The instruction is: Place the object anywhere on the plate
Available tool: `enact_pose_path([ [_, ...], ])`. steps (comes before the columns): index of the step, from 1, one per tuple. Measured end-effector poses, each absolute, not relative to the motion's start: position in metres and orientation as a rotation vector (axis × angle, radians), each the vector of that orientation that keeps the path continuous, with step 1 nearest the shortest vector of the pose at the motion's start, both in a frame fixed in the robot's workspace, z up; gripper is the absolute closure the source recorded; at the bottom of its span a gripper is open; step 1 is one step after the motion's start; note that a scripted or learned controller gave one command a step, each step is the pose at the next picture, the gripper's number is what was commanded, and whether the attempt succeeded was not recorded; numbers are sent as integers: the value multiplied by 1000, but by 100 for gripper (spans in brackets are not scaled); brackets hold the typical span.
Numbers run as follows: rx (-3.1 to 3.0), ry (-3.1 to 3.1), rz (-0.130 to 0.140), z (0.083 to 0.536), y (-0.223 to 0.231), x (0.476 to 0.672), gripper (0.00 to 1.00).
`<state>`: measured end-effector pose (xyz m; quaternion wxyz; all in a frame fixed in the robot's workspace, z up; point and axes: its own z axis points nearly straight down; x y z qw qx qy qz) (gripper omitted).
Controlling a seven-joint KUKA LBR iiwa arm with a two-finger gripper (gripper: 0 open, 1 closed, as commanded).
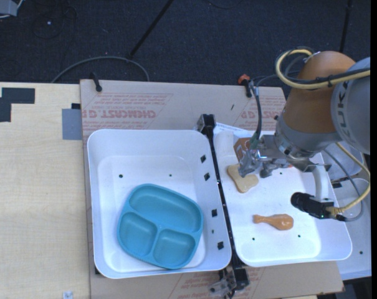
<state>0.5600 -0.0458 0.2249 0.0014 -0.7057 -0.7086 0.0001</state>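
Here the counter (32, 192) of pale wood carries a cardboard sheet (151, 108) with 2 shallow white bins on it, side by side. The grey arm (338, 104), with its orange band, reaches in from the right and is the biggest thing above the right bin (300, 248). Its fingers (249, 165) hang at that bin's upper left, directly over a flat tan piece shaped like toast (244, 182), which lies on the bin floor; whether they are released or clenched cannot be told from this slant, and nothing is plainly seen between them. The left bin (113, 154) lies to the left of the fingers, past the black divider clips. In it, well apart from the fingers and lower left of them, sits the blue plate (160, 224) with 3 compartments, tilted a little. Below and right of the fingers, near the middle of the right bin, lies a small orange-brown drumstick-shaped object (274, 221), apart from the toast piece.
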Motion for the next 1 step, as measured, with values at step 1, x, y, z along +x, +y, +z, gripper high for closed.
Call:
enact_pose_path([
  [1, -2215, -2223, 2, 225, 0, 560, 100],
])
